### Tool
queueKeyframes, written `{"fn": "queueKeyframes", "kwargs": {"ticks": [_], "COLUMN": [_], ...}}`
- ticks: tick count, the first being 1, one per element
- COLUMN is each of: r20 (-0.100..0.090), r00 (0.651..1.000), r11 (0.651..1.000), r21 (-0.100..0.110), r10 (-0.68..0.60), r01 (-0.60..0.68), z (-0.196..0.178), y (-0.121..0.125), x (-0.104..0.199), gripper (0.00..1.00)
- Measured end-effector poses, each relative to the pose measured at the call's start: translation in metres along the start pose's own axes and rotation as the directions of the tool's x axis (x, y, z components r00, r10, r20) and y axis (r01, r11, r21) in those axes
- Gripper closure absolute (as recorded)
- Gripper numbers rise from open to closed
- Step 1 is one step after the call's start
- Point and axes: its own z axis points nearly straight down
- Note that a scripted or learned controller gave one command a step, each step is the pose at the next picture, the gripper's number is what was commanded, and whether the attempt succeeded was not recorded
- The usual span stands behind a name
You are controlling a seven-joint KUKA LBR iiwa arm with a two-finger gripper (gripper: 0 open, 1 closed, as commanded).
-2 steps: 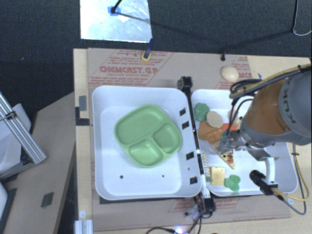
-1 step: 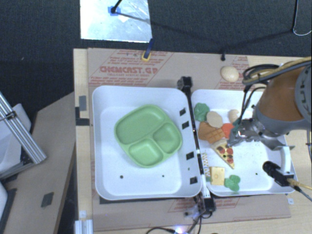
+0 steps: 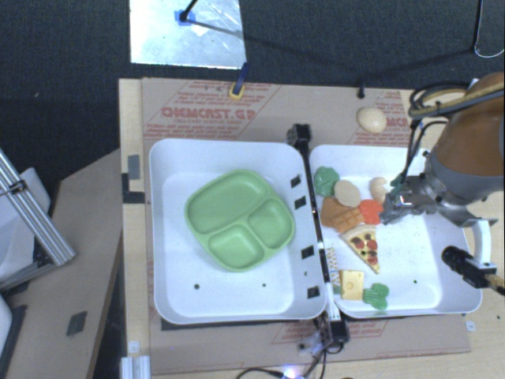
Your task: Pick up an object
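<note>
The right bin (image 3: 418, 267) holds several toy foods. A green leafy piece (image 3: 326, 180), a beige oval piece (image 3: 346, 192), a brown-orange pastry (image 3: 339, 215) and a red-orange piece (image 3: 369, 212) crowd its upper left. A pizza slice (image 3: 365, 248) lies in the middle; a yellow cheese square (image 3: 351, 284) and a green piece (image 3: 378, 294) sit at the front. My gripper (image 3: 393, 206) reaches in from the right, low over the bin, right beside the red-orange piece and just below a small beige piece (image 3: 379, 186). Nothing shows between its tips.
The left bin (image 3: 170, 283) bears a green divided plate (image 3: 239, 219). A black divider (image 3: 309, 212) runs between the bins. A beige egg (image 3: 372, 119) lies on the cardboard behind the right bin. The right bin's right half has bare floor under the arm.
</note>
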Motion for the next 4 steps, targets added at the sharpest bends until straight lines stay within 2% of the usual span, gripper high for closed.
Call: {"fn": "queueKeyframes", "kwargs": {"ticks": [1, 2, 3, 4], "r20": [-0.002, -0.001, -0.001, 0.000], "r00": [1.000, 1.000, 1.000, 1.000], "r11": [1.000, 1.000, 1.000, 1.000], "r21": [0.003, 0.000, 0.002, 0.007], "r10": [-0.004, -0.004, -0.003, 0.004], "r01": [0.004, 0.004, 0.003, -0.004], "z": [0.007, -0.012, -0.010, -0.007], "y": [0.048, 0.099, 0.142, 0.121], "x": [0.022, 0.039, 0.049, 0.044], "gripper": [1.00, 1.00, 1.00, 1.00]}}
